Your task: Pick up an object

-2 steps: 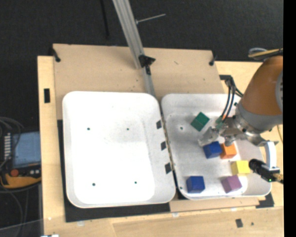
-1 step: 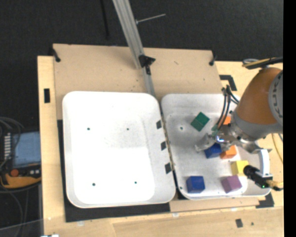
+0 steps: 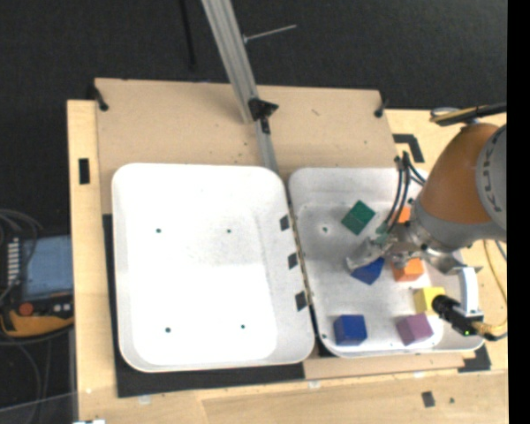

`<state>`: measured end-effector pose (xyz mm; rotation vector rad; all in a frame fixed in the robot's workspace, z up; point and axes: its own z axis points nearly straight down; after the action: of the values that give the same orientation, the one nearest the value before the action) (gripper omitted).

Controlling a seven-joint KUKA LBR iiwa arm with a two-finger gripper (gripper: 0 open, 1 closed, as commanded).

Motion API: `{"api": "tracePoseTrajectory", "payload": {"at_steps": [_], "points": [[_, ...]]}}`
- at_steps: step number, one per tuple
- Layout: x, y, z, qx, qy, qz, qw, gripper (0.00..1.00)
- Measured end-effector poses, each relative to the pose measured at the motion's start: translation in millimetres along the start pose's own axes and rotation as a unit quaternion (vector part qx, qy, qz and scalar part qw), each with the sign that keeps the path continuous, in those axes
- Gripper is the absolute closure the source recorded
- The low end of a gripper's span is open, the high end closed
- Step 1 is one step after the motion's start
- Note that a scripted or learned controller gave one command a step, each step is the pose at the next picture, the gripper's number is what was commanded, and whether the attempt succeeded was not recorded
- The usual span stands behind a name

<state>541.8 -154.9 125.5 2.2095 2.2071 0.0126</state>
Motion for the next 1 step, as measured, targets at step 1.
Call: {"api": "tracePoseTrajectory", "payload": {"at_steps": [1], "points": [[0.6, -3.2, -4.0, 0.005, 0.002, 0.004, 1.0000, 1.00]]}}
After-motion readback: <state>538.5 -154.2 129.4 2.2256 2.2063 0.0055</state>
